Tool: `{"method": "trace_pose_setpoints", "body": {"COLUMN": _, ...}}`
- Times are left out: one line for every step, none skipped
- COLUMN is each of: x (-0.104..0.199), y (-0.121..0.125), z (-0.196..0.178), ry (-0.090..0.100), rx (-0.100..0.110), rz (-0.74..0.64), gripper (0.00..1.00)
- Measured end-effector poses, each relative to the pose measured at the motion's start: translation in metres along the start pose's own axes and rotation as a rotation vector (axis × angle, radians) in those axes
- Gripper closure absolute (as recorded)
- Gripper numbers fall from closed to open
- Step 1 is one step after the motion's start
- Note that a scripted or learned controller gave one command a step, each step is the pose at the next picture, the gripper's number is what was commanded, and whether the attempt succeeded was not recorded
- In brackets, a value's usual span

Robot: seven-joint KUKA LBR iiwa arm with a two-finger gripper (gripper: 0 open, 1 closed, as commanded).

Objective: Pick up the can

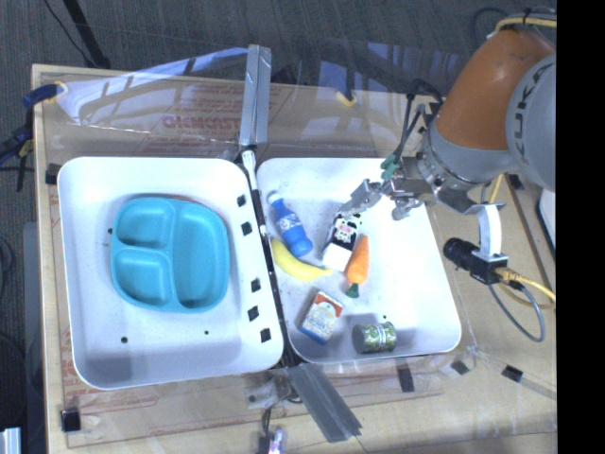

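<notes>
Can lies in right bin, near carton; tray in left bin.

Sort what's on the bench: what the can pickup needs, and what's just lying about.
For the job:
- can, on its side in the right bin
- gripper, above that bin

Lying about:
- carrot
- banana
- blue bottle
- small carton
- cow-print box
- blue tray, left bin
</notes>
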State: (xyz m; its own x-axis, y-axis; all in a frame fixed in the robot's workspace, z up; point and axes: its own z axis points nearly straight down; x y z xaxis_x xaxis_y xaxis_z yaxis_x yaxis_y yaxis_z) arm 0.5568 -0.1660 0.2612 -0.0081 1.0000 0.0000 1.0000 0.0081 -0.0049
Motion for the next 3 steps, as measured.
{"method": "trace_pose_setpoints", "body": {"x": -0.044, "y": -0.005, "z": 0.103, "ry": 0.001, "rx": 0.0, "rz": 0.001, "gripper": 0.0}}
{"method": "trace_pose_setpoints", "body": {"x": -0.042, "y": -0.022, "z": 0.17, "ry": 0.001, "rx": -0.001, "rz": 0.143, "gripper": 0.0}}
{"method": "trace_pose_setpoints", "body": {"x": -0.042, "y": -0.022, "z": 0.16, "ry": 0.002, "rx": -0.001, "rz": 0.14, "gripper": 1.0}}
